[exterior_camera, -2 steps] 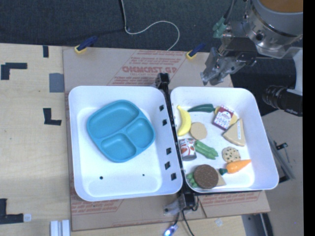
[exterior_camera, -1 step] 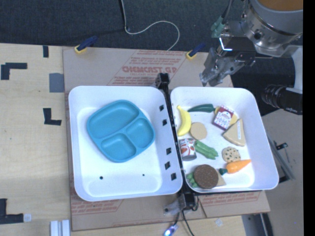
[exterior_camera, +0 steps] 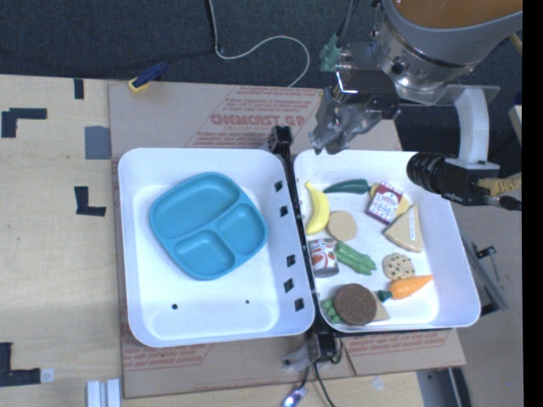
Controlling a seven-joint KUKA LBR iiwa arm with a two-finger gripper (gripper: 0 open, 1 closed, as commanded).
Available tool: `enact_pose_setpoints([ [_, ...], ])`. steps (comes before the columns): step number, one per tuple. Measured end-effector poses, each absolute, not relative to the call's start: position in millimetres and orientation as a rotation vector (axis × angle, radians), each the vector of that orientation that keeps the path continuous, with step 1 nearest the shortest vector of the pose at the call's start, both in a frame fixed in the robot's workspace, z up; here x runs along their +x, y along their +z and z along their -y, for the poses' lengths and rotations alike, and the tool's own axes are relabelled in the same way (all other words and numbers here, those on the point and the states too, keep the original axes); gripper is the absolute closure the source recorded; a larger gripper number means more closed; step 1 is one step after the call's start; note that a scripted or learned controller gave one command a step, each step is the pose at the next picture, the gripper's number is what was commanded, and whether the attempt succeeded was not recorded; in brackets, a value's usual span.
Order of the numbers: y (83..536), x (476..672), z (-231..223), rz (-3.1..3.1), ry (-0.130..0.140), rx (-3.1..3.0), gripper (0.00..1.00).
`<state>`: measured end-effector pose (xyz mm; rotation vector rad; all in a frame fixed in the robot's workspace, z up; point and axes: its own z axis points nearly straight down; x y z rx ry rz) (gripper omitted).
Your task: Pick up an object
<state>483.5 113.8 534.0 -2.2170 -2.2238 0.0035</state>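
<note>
Camera view, looking down at a slant on the worktop (exterior_camera: 51,253), which carries a cardboard sheet (exterior_camera: 246,117) and two shallow white bins side by side.

Left bin (exterior_camera: 140,295): one blue divided plate (exterior_camera: 208,225), three compartments, lying flat toward the upper left of the bin.

Right bin (exterior_camera: 450,287): toy food, spread over the floor.
- Banana (exterior_camera: 316,209), yellow, near the left wall.
- Green pepper or bean (exterior_camera: 348,186), just above the banana's right side.
- Round tan biscuit (exterior_camera: 342,225), touching the banana's lower end.
- Small red carton (exterior_camera: 384,203), tilted, upper middle.
- Wedge of sandwich or cheese (exterior_camera: 405,230), just beside the carton.
- Can (exterior_camera: 322,257), red and white label, on its side by the left wall.
- Green pea pod (exterior_camera: 355,258), just right of the can.
- Cookie (exterior_camera: 397,266), speckled.
- Carrot (exterior_camera: 411,287), orange, below the cookie.
- Burger (exterior_camera: 355,304), dark patty on top, near the front wall.

Arm (exterior_camera: 450,15): grey with orange band, entering from the upper right. Claw (exterior_camera: 333,136) hangs above the upper left corner of the right bin, over the rim, with nothing seen between its tips; whether the tips are apart or together cannot be told from here
</note>
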Motion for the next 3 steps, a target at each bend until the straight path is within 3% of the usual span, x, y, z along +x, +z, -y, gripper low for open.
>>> enact_pose_setpoints([
  [1,420.8,501.2,-114.3,2.217,0.017,-2.218,1.00],
  [2,499.0,483.1,-45.8,2.219,-0.007,-2.230,1.00],
  [3,418.2,483.1,-78.6,2.221,0.011,-2.215,1.00],
])
